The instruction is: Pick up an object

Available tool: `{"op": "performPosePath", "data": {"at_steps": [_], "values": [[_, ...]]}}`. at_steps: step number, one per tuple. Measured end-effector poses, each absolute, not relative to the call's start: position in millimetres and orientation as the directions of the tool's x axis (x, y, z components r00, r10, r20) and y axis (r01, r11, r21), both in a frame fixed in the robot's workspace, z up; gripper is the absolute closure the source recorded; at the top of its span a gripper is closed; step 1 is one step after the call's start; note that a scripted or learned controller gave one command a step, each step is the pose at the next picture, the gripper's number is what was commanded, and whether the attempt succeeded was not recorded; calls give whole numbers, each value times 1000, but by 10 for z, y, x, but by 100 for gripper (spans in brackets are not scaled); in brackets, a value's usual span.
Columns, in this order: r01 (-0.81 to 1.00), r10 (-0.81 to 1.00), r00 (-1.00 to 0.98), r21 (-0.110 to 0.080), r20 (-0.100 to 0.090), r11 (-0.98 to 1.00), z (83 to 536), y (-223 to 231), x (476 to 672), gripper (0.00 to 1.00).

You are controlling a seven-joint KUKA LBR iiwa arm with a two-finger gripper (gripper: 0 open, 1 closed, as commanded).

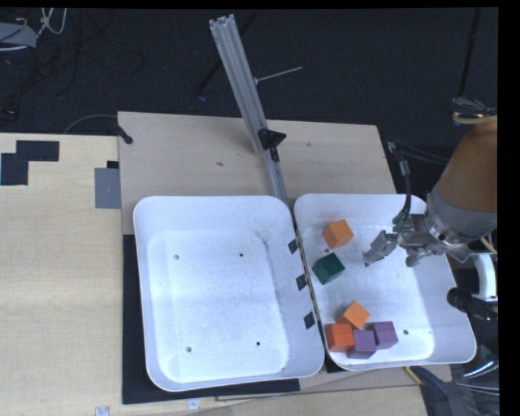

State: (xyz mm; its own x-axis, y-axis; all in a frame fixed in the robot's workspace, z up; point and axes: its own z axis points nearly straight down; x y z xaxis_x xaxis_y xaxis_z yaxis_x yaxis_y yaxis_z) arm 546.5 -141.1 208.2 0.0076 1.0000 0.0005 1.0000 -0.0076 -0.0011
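The big white bin on the left (162, 244) sits on a light wood counter (57, 268). A black mat (130, 325) peeks out under the bin. A long silver metal bar (244, 89) leans up from the gap between the bins. Behind is a dark floor with thin wires (49, 20). Small black clips (301, 281) sit along the bin's edge.

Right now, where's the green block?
The green block lies in the right bin, near its left wall, just below an orange block and left of the gripper.
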Motion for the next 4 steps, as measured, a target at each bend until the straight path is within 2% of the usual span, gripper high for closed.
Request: {"op": "performPosePath", "data": {"at_steps": [1,2,3,4], "values": [[1000,1000,-3,-3,4,3,1170,-1155,5879,0],[1000,1000,-4,4,0,4,905,-1030,6380,0],[1000,1000,-8,-8,0,8,993,-1039,6340,100],[1000,1000,-12,-6,-1,12,997,-1036,6348,0]]}}
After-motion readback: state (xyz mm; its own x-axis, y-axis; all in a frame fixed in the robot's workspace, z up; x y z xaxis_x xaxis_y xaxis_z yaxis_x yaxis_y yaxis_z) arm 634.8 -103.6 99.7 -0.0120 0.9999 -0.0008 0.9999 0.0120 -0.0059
